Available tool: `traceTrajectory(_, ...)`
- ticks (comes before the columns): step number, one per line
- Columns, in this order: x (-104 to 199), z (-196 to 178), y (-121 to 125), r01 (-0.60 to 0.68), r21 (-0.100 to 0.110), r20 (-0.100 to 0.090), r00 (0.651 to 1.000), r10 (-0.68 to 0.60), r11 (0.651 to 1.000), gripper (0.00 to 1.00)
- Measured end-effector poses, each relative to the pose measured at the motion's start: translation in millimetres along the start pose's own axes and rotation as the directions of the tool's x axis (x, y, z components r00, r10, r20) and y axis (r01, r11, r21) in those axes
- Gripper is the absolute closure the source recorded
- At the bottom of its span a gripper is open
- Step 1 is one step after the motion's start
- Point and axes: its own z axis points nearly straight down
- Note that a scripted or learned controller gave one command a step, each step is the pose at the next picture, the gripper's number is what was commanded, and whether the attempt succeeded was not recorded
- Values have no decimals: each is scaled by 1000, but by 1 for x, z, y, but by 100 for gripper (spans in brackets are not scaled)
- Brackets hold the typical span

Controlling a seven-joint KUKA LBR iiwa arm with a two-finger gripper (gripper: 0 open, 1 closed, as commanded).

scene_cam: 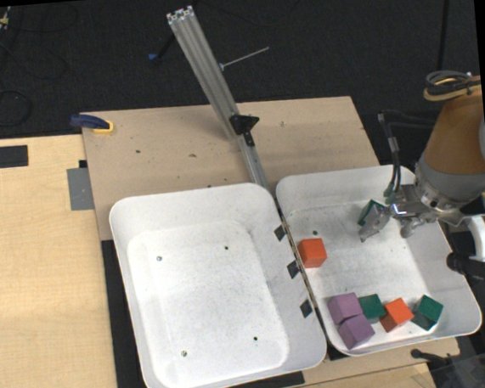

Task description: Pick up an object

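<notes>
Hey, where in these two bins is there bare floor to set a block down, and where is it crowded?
The left bin is bare floor wall to wall. In the right bin, the far strip behind the orange block and the tool is free, as is the middle between that block and the near row. Crowded: the near edge, with purple blocks, green blocks and a second orange one.

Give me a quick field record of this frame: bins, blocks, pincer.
left bin: white, shallow
right bin: white, holds all the blocks
orange block: alone, near the divider
front cluster: two purple blocks, green block, small orange block, green block at the corner
pincer: over the right bin's far right part, a green object at its tip
grasp: cannot tell
</notes>
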Motion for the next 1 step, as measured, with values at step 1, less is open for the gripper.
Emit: traceTrajectory(1,2,65,-3,-1,0,0,1000,1,1000,0)
